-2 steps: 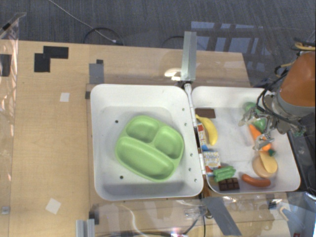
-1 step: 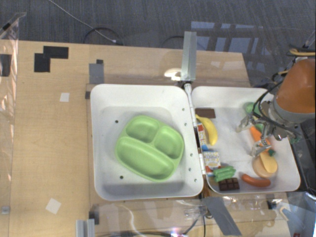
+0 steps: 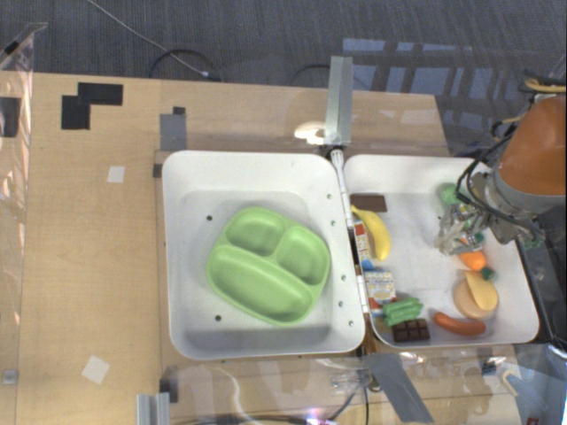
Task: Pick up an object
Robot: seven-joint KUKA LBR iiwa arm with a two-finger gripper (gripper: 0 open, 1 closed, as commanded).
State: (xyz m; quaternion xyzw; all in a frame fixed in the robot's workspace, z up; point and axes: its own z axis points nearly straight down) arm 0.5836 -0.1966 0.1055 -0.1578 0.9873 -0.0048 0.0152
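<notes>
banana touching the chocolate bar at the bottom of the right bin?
Apart. Camera view shows the banana along the divider, with cartons and a green toy lying between it and the chocolate bar.

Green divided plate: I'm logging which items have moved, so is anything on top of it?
Nothing lies on the green divided plate; its three compartments show bare. The bin floor beneath it is covered.

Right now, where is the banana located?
The banana lies in the right bin, near its left wall, just below a small brown block and above a small white carton.
</notes>
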